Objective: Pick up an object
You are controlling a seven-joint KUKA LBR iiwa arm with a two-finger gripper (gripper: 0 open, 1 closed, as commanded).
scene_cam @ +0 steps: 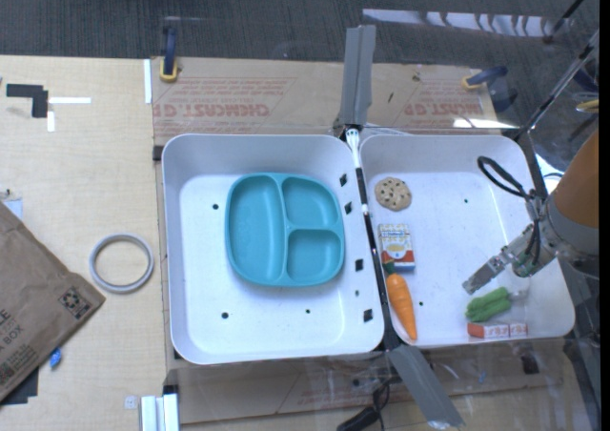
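In the right bin (448,157) lie a round cookie (392,194), a small printed carton (396,245), an orange carrot (401,304), a green pod-shaped toy (488,305) and a small red and white item (497,330). My gripper (483,276) reaches in from the right, low over the bin's front right part. It sits just above the green toy and points left towards the carton. Nothing shows in its grasp. The arm's orange band (577,193) is at the right edge.
The left bin (191,229) holds a teal divided plate (285,229). A tape ring (121,261) and a cardboard box (33,305) lie on the bench to the left. A black cable (502,176) loops over the right bin's back right.
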